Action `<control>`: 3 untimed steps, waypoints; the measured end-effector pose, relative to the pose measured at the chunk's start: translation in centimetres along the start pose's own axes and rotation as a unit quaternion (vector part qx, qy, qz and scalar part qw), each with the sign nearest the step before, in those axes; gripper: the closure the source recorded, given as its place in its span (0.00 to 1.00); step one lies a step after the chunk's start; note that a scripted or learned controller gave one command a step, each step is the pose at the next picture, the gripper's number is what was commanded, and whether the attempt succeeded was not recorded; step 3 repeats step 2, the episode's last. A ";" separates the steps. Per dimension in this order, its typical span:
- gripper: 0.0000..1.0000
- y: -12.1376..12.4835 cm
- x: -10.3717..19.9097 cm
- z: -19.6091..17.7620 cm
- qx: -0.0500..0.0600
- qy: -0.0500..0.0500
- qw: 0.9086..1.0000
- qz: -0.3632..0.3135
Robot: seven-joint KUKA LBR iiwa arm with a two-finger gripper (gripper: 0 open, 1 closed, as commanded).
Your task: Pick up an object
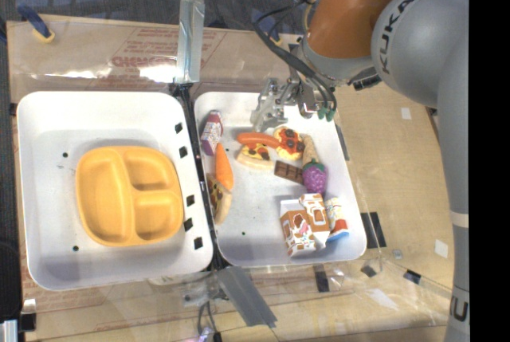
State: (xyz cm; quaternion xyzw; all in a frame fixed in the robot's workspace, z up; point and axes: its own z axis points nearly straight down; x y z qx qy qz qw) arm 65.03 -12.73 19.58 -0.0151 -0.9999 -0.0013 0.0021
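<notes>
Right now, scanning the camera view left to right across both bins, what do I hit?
Yellow divided tray → purple bottle → carrot → hot dog → chocolate bar → grapes → red-capped bottle.

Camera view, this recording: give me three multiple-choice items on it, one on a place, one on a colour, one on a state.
1. Where does the yellow tray lie?
A. in the left bin
B. in the right bin
C. on the bench outside both bins

2. What colour is the carrot beside the wall between the bins?
A. green
B. orange
C. blue

3. How does the gripper stand to the toys?
A. lifted high, gripping the carrot
B. low over the far end of the right bin, with no toy seen between its fingers
C. resting inside the left bin

Answers:
1. A, the tray fills the middle of the left bin.
2. B, it is plainly orange, lying along the right bin's left side.
3. B, it hangs near the hot dog and pizza slice, which lie on the bin floor.
</notes>
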 end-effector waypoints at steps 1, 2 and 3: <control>1.00 -3.8 1.4 -7.2 0.003 -0.005 0.979 -0.202; 1.00 0.4 -0.7 -2.2 0.001 -0.001 0.990 -0.139; 1.00 0.4 -0.7 -2.2 0.001 -0.001 0.990 -0.139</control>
